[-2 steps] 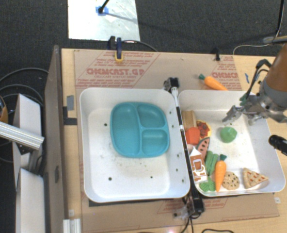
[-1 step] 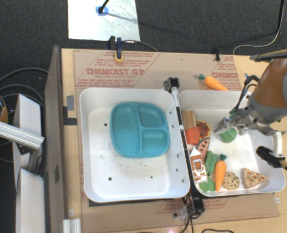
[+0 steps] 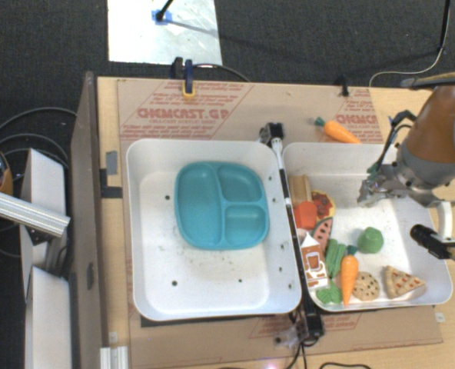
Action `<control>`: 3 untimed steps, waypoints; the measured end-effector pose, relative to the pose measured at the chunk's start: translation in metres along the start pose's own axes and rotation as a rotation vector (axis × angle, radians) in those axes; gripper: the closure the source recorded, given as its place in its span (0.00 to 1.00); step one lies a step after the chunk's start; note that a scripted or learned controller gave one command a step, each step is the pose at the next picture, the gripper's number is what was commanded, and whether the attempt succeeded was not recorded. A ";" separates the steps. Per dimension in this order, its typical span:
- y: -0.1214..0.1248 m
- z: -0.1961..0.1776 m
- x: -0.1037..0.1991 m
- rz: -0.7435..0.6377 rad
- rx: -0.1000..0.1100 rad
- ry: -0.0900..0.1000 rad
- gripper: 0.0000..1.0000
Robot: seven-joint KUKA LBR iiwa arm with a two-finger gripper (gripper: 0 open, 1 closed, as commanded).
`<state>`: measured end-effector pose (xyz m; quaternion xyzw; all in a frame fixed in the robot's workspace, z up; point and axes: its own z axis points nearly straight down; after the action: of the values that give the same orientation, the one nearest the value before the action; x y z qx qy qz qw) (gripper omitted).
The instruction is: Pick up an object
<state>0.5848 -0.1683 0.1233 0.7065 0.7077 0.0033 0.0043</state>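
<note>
A gripper (image 3: 368, 193) is seen over the right bin (image 3: 443, 283); whether anything is clamped cannot be told. A green object (image 3: 371, 240) lies just below it in the picture, nearest of the toys

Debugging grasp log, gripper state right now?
gripper: cannot be told; it hangs over the right bin, no object seen in it.

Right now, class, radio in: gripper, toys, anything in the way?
Gripper over right bin, nothing seen held. Toys piled front-left; green toy nearest. Carrot outside bin. Nothing blocking.
</note>
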 end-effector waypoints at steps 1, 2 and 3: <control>0.000 0.001 0.000 0.000 0.001 0.000 0.00; -0.060 0.002 -0.024 0.005 0.014 0.001 0.00; -0.066 0.040 -0.006 0.001 0.012 0.003 0.00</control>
<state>0.5193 -0.1745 0.0827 0.7069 0.7073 0.0001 -0.0009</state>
